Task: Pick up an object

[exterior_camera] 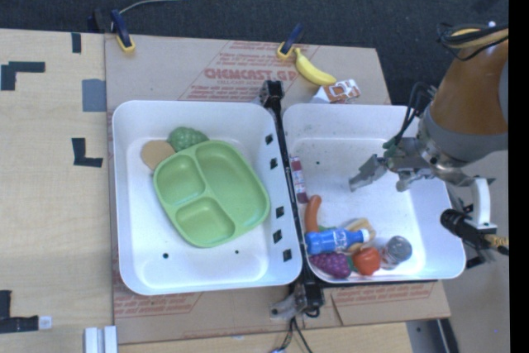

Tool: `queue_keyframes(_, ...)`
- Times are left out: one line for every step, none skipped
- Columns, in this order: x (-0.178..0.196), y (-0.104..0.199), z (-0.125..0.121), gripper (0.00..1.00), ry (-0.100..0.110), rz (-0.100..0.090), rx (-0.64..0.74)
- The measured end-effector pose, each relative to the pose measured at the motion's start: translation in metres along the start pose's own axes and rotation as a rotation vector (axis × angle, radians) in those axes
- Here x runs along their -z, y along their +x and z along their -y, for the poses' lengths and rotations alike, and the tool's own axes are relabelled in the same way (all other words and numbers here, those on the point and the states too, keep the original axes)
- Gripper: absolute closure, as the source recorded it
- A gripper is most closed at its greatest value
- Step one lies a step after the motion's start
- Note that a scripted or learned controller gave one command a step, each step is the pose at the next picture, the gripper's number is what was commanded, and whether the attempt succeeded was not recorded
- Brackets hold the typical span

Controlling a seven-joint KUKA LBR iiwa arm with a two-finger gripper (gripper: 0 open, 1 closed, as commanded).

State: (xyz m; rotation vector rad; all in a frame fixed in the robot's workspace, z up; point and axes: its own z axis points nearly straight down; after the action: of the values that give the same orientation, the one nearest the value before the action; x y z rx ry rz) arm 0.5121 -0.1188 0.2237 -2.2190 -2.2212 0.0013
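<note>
**Two bins, one arm over the right one**

Two white bins sit side by side on the cardboard. Over the right bin the gripper hangs with its fingers spread apart and nothing between them, above bare floor in the middle of that bin. The objects crowd the bin's near edge: a blue bottle lying flat, purple grapes, a red tomato, a grey can and an orange carrot along the divider. The left bin holds a green divided tray, with a green lump and a tan disc beside it. A banana lies on the cardboard behind the bins.
</note>
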Motion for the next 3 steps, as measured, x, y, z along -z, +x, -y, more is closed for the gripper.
queue_keyframes(-0.104,0.016,-0.061,0.00,0.002,0.000,0.000)
queue_keyframes(-0.136,-0.098,-0.118,0.00,-0.009,0.007,-0.001)
queue_keyframes(-0.126,-0.097,-0.119,1.00,-0.010,0.007,0.000)
